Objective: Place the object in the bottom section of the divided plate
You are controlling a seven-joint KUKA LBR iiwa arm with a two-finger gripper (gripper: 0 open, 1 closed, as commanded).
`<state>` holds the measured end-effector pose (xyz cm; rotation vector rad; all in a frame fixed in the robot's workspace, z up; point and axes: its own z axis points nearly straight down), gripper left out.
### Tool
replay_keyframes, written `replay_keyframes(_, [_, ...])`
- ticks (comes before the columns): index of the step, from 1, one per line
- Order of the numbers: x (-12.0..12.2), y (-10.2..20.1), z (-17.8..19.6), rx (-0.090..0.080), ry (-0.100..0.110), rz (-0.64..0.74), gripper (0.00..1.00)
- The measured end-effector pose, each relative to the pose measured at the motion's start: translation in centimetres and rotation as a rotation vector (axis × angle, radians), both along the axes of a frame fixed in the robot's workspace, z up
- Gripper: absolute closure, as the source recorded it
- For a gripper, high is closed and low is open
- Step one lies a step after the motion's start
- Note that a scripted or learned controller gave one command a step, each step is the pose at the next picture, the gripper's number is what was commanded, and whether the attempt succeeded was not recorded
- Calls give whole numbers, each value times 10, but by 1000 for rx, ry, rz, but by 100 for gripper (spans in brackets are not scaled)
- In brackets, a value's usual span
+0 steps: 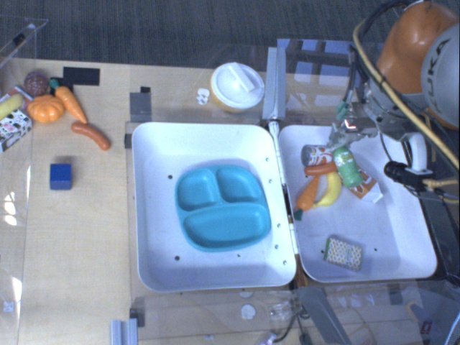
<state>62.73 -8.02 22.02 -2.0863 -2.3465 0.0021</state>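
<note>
Plate [224, 210]: blue, divided, in the left bin [151, 192]; two small sections at the top, one wide section at the bottom; nothing in any of them.
Pile: in the right bin [402, 243], a green bottle [348, 168], banana [330, 191], carrot [309, 194], sausage [320, 169] and can [313, 153], bunched and touching.
Claw [343, 134]: low over the top of the pile, just above the green bottle; likely target, though not certain from this angle.
Claw state: cannot tell; tips lost against wrist and cables.
Spare item: patterned sponge [343, 253], lying apart nearer the front.
Progress: early; nothing seen lifted or carried.
Left: grasp, lift, cross to left bin, set down in wide bottom section.
</note>
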Motion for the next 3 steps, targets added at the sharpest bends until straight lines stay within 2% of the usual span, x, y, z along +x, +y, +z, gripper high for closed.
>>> replay_keyframes(1, [-87,59,-23,2,3,332,100])
replay_keyframes(2, [-104,132,-38,2,2,399,100])
replay_keyframes(3, [-104,131,-38,2,2,398,0])
